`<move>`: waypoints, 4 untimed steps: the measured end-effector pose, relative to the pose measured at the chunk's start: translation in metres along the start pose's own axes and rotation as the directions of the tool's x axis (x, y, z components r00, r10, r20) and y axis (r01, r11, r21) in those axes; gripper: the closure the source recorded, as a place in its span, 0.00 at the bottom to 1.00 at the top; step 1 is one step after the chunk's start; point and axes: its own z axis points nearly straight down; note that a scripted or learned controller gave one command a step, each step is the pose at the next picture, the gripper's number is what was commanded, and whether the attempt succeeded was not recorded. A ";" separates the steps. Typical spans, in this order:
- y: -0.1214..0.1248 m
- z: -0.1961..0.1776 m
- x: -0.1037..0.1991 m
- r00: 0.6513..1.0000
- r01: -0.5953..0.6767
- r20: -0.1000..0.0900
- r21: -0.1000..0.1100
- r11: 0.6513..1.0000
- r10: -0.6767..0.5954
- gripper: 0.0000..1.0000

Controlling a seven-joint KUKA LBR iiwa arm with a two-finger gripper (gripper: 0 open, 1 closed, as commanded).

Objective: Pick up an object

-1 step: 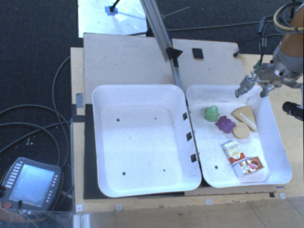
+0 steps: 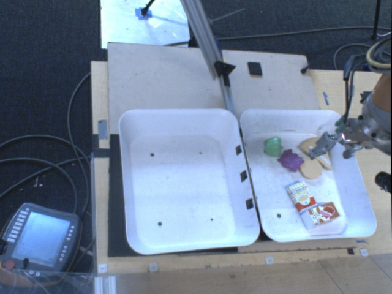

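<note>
- Nearest us, a red-and-white packet (image 2: pixel 312 206) lies in the right bin (image 2: pixel 358 222).
- Beyond it we see a purple toy (image 2: pixel 290 160), a green one (image 2: pixel 273 146) and a tan piece (image 2: pixel 312 158).
- The gripper (image 2: pixel 334 144) hovers over the tan piece, fingers apart, holding nothing.

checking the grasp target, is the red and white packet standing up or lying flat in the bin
Lying flat. The red and white packet shows its printed face upward on the floor of the right bin, near the front corner.
</note>
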 end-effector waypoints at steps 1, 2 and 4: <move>-0.012 -0.029 0.004 0.999 0.039 0.000 0.000 0.999 -0.039 0.00; -0.048 -0.097 -0.015 0.998 0.056 0.001 -0.004 0.998 -0.056 0.00; -0.066 -0.041 -0.016 1.000 0.002 0.001 -0.005 1.000 -0.002 0.00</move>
